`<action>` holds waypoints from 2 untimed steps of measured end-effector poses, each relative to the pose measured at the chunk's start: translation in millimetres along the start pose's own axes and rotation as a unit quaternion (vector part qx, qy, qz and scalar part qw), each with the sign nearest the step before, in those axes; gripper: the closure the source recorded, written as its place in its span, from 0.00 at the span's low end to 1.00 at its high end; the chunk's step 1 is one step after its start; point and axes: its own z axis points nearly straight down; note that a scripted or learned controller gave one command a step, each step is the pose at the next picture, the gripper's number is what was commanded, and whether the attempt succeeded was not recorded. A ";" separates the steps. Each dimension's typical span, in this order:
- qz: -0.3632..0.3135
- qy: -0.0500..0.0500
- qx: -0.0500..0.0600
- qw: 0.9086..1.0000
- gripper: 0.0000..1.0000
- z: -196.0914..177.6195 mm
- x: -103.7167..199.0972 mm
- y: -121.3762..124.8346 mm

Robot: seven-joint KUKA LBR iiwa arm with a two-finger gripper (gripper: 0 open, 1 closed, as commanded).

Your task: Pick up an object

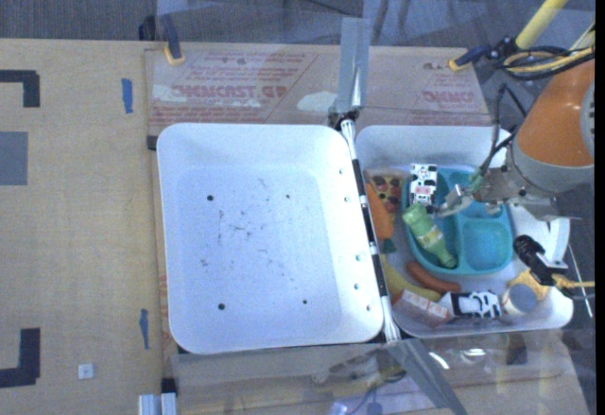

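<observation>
The gripper (452, 203) hovers in the right bin (378, 144) over a teal tray (487, 248), beside a green bottle (427, 226); whether it grips anything cannot be told.

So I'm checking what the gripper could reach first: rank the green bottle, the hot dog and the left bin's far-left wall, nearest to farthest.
From the gripper:
1. Green bottle, just left in the teal tray.
2. Hot dog, below the tray.
3. Left bin's far-left wall, across the bench.
</observation>
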 end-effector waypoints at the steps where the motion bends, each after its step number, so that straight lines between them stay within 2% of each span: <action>1: 0.080 0.001 0.008 0.997 0.00 15.4 -9.7 1.6; 2: 0.076 0.005 0.004 0.997 1.00 1.8 -3.3 7.3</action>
